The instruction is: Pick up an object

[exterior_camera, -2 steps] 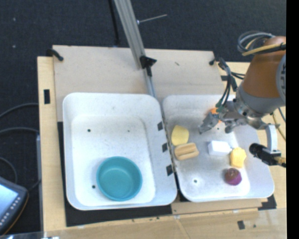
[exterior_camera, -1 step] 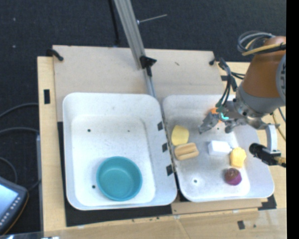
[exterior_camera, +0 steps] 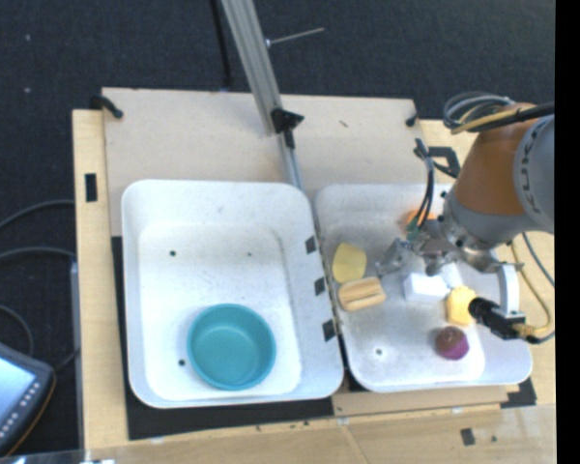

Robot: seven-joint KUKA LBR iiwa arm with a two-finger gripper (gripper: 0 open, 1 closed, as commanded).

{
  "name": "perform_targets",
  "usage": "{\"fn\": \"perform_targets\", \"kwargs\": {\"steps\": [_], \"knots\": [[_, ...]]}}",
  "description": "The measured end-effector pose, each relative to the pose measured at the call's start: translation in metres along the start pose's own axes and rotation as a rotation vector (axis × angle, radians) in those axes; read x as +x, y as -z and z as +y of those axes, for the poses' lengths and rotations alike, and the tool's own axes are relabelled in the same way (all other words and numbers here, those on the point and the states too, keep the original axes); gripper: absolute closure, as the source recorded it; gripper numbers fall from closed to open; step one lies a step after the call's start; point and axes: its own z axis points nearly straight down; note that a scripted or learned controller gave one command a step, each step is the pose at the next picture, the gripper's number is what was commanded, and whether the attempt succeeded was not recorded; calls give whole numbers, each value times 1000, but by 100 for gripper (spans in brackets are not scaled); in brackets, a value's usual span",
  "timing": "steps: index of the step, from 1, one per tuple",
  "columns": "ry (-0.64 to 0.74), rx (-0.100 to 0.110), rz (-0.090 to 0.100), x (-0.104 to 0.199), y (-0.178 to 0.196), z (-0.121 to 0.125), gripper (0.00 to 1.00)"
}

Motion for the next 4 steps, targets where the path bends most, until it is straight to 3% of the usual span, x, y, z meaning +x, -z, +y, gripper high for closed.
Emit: {"fn": "perform_targets", "kwargs": {"steps": [1,2,4], "knots": [[-1,-11,-4,-3,-45,2,0],[-6,-9,-1,-3,-35,1,100],[4,-13,-1,1,69,-3,100]]}}
